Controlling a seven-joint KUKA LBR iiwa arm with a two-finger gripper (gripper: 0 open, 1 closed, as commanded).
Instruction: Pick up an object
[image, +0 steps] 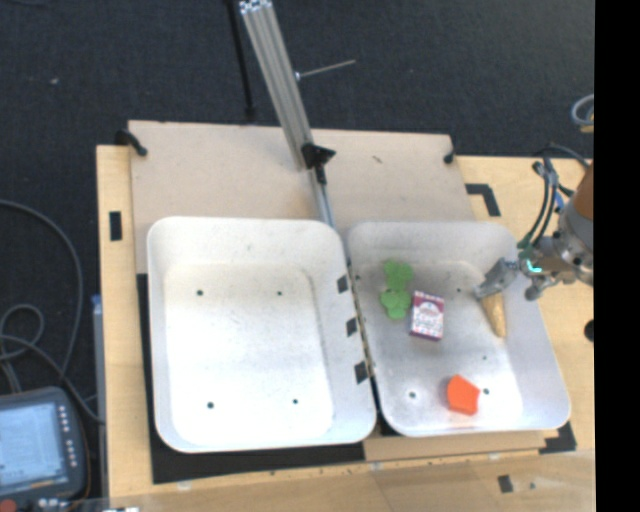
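Step in hand, as I judge it: the approach, nothing picked yet. The gripper (511, 281) sits over the right bin (545, 385) near its 3 o'clock rim, arm (578, 215) coming in from the right. The fingers (492, 281) look spread, one prong pointing to 9 o'clock and another dark one back toward 4 o'clock, with nothing between them. So released, not grasping.

Candidate things all lie in the right bin. A tan cone (495, 316) lies just beside the gripper, at its 6 o'clock, long axis roughly 12 to 6; whether the finger tip touches its top end I cannot tell. A box (428, 316), pink and white, lies near bin centre, at 9 o'clock from the cone and apart from it. A green piece (396, 288) lies touching or just beside the box at its 10 o'clock; too blurred to say which. An orange block (462, 395) sits alone toward the bin's 6 o'clock edge, well apart from the rest. The left bin (160, 330) holds nothing to pick.

Likely target is the cone, being nearest. Next move calls for shifting the gripper a little to 6 o'clock so the open fingers straddle the cone across its narrow width, dropping to the bin floor, then closing. Risk: the cone is tapered and lies close to the 3 o'clock wall, so it may squirt out or roll, and the wall leaves little room for the outer finger. If the program aims at the box instead, a longer move to 9 o'clock is needed.
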